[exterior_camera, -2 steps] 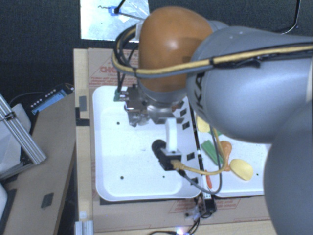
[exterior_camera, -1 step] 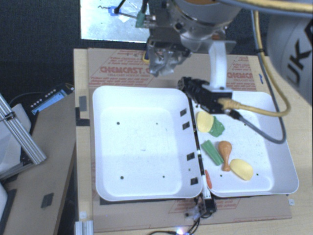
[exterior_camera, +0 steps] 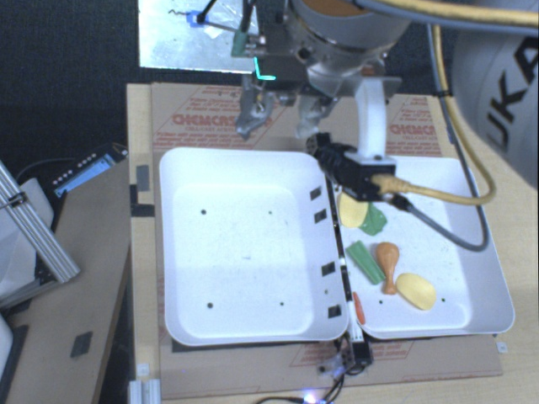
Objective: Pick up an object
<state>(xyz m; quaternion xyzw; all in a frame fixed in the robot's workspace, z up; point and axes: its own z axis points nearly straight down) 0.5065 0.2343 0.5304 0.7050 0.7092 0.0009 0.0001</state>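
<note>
My gripper (exterior_camera: 280,123) hangs high over the far rim of the left bin (exterior_camera: 181,171), its two fingers (exterior_camera: 252,116) spread open with nothing between them. The objects lie in the right bin (exterior_camera: 480,251): a yellow piece (exterior_camera: 350,213) with a green leafy piece (exterior_camera: 375,220) beside it, a green block (exterior_camera: 364,261), an orange drumstick shape (exterior_camera: 387,264) and a yellow oval piece (exterior_camera: 415,290). A small red-orange piece (exterior_camera: 360,308) rests against the divide between the bins. The gripper is well away from all of them, up and to their left.
A black bracket with a yellow cable (exterior_camera: 421,194) hangs over the right bin's far left corner. Black clips (exterior_camera: 328,268) line the seam between the bins. Cardboard (exterior_camera: 202,112) lies under both bins. A foil sheet (exterior_camera: 185,23) sits behind them.
</note>
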